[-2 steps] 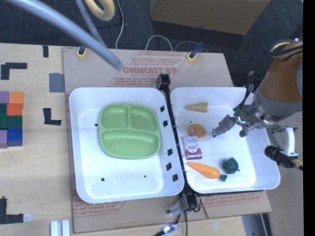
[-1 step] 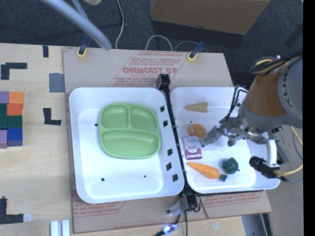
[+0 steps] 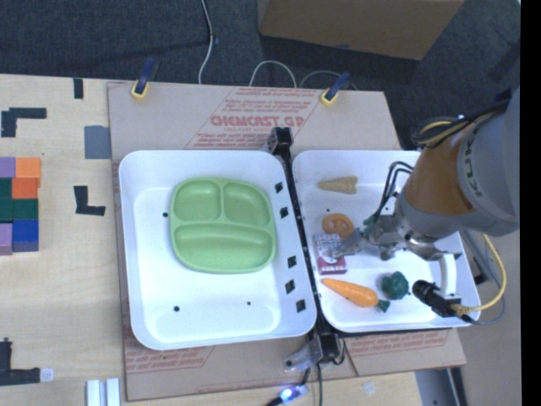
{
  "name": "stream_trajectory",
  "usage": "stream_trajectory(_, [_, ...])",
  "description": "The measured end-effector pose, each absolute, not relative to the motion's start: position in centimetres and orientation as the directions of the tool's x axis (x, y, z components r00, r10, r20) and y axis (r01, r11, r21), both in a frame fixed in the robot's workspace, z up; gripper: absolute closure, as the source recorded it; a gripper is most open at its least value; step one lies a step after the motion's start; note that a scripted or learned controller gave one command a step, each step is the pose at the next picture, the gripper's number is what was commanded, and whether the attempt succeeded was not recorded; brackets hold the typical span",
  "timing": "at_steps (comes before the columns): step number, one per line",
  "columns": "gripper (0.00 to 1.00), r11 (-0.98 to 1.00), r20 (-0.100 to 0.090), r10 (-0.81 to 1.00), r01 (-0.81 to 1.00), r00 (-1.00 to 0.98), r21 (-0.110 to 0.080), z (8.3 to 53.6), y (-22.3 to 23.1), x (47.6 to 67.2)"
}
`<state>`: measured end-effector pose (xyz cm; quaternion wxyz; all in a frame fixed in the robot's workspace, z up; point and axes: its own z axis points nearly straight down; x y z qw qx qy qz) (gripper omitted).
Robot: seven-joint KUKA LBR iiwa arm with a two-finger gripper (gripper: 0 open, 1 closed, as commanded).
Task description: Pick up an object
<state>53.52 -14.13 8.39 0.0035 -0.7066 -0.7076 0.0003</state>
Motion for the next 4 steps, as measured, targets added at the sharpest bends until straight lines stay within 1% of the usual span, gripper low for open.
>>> stream_trajectory(1, [1.00,0.003,0.001,1.000,1.000,-0.003,-0.001,9.4,-14.1,53.7])
stream_trajectory(2, [1.00,0.003,0.001,1.000,1.000,-0.003,-0.003,13.4,-13.7,54.4])
stream_trajectory(3, [1.00,0.002,0.000,1.000,1.000,-0.002,-0.003,17.6,-14.3,54.9])
stream_trajectory(4, [1.00,0.002,0.000,1.000,1.000,-0.002,-0.003,20.9,-14.2,55.0])
